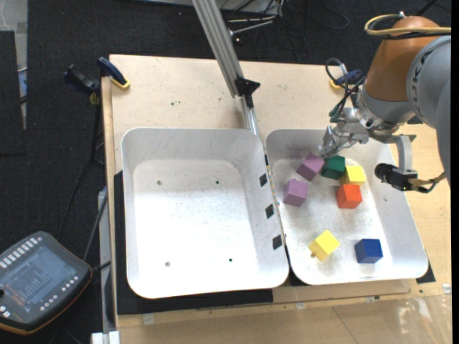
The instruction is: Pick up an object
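Pale speckled surface (186, 92) on black floor (57, 20); pendant (36, 282) lower left. Tool (331, 147) over green block (333, 168); grip state unclear.

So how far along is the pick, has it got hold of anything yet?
Done: the arm has reached into the right bin, and the tool sits low at the cluster of the purple cube, green cube and yellow cube. In hand: nothing visibly; every cube lies on the bin floor. Left: closing on one cube, probably purple or green, and lifting it.
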